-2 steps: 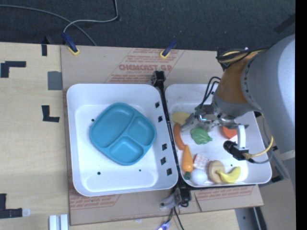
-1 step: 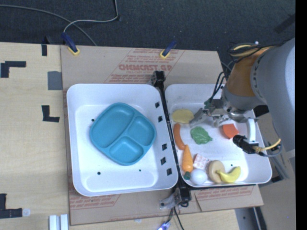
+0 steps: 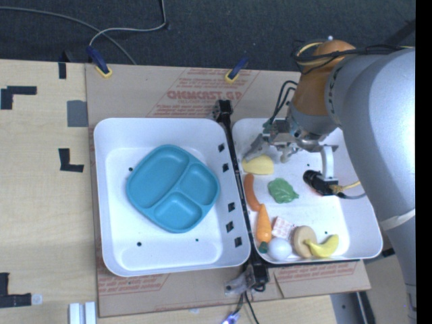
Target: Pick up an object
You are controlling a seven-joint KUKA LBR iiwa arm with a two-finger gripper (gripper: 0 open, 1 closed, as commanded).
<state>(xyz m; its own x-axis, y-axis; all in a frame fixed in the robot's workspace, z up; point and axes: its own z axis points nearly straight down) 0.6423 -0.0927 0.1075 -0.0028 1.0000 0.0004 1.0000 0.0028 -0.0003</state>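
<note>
Gripper point(image 3: 270, 146) splayed open, empty, probably just above yellow toy food point(image 3: 259, 165); nothing grasped yet, pick pending.

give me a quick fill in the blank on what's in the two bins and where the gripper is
1. The blue divided tray lies in the ___ bin.
2. The gripper hangs just above the pale ___ toy in the right bin.
3. The banana lies at the bin's near edge, against the ___.
4. Between the two bins runs a row of black ___.

Missing words: left; yellow; donut; clips
</note>
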